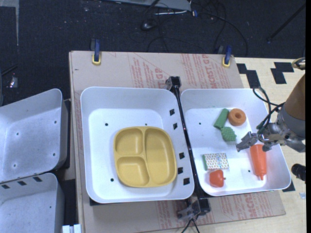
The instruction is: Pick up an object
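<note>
In the right bin (204, 103), my gripper (254, 143) reaches in from the right and hovers low over the upper end of a long orange carrot-like piece (259, 164). Its fingers (243, 142) are open, one on each side of that end, and nothing is gripped between them. Left of the gripper lie a green piece (225, 125) and an orange ring (237, 116). A small patterned white and green packet (215, 160) and a red pepper-like piece (217, 178) lie at the bin's front.
The left bin (97, 106) holds a yellow divided plate (145, 156). A black divider (182, 130) runs between the two bins. Two more white trays (29, 130) stand off the bench at the left. Cables lie on the dark floor behind.
</note>
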